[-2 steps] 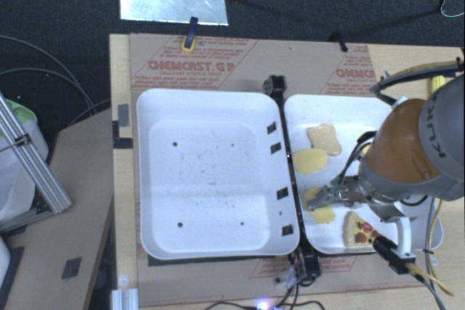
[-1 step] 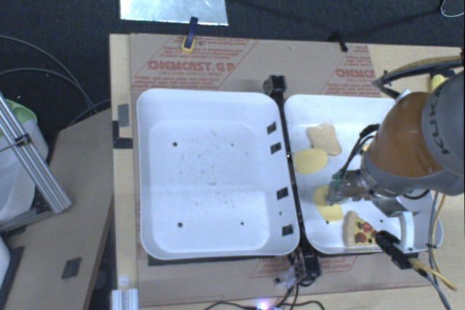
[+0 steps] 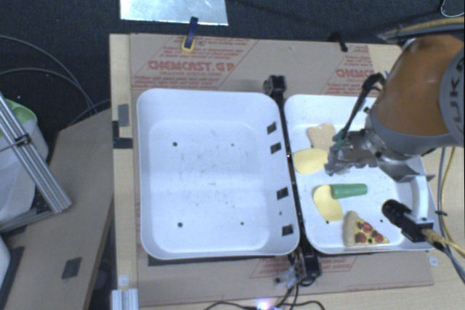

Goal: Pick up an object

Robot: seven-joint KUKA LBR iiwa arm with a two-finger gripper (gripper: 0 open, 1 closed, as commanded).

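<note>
Hovering over the right bin (image 3: 305,107), the gripper (image 3: 338,160) sits beside a yellow piece (image 3: 309,161), above a green cylinder (image 3: 349,190); finger state cannot be determined.

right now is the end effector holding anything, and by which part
Cannot be told. The end effector hangs low in the right bin beside a yellow piece, but nothing shows between its fingers.

Grey arm (image 3: 436,134), orange band
</note>
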